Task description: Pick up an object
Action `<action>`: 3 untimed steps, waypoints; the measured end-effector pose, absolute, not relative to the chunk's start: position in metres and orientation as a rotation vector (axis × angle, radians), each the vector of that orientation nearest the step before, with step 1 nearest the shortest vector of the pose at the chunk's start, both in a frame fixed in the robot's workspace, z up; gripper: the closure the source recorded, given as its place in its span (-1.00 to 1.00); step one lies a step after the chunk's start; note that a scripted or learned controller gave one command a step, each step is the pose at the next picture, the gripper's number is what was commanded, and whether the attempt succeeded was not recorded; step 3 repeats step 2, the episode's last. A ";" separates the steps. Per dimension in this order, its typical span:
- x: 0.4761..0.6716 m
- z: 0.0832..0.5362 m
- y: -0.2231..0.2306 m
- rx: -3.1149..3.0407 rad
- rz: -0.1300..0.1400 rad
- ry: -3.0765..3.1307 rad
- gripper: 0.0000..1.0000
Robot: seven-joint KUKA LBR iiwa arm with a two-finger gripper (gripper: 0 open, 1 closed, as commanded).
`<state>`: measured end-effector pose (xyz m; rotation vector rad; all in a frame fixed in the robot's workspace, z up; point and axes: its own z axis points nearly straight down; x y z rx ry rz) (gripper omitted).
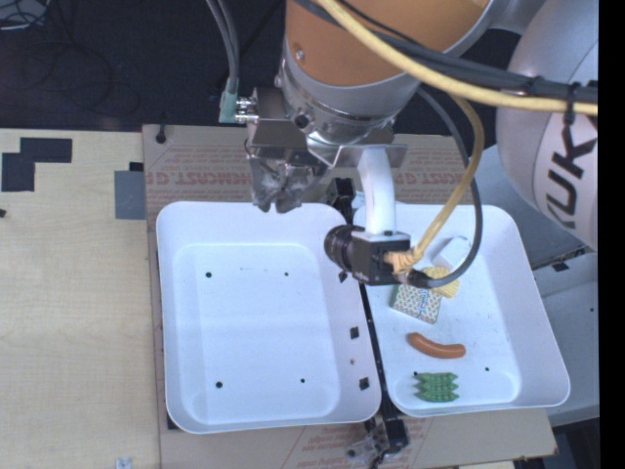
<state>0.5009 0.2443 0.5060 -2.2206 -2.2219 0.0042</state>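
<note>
The right bin (518, 291) is crowded beyond the sausage (437, 346): a checked pad (418, 303) lies just behind it toward the far rim, with a yellow piece (447, 287) and a white piece (451, 253) further back. Just in front of the sausage sits a green piece (436, 388), with a thin gap between. Right of the sausage, bare floor runs to the bin wall; left of it a narrower strip reaches the rim shared with the left bin (186, 311), whose floor lies open well left of the sausage. The arm (391, 27) looms beyond the sausage, and the gripper (283, 193) hangs far-left of it, over the left bin's far rim
</note>
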 end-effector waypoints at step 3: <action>0.536 0.526 0.244 -2.222 0.002 -2.221 1.00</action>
